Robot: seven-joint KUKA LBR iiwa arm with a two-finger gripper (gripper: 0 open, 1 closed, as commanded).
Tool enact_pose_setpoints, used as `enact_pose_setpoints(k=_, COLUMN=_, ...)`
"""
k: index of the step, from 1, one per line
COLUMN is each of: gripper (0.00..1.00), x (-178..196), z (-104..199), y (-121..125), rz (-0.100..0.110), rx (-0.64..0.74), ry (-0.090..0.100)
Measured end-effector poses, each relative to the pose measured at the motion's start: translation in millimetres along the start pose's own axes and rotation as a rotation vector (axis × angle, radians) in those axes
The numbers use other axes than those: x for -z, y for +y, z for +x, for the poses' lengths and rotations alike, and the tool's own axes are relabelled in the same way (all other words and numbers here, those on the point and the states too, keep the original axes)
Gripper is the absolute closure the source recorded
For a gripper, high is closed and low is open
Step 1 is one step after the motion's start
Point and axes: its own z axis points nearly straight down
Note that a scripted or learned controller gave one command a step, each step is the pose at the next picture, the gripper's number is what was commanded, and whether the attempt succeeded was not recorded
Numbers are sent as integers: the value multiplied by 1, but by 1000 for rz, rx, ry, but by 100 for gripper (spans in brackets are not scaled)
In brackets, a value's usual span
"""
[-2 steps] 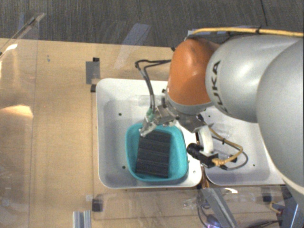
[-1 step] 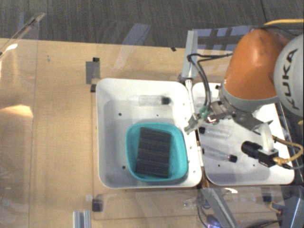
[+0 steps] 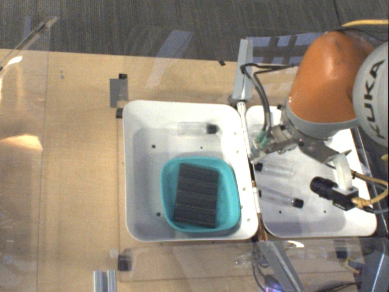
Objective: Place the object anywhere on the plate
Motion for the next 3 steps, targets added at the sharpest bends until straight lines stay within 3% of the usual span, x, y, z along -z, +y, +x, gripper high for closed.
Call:
enact_pose_setpoints(k=1, gripper=100, x=-58, z=58, y=45, rz=9, rx=286, ry=4)
enact_pose_setpoints(k=2, gripper=0, x=-58, z=58, y=45, rz=9, rx=286, ry=4)
enact_pose_setpoints(k=3, gripper=100, x=-46, z=59, y=47, rz=1, rx=287, ry=3)
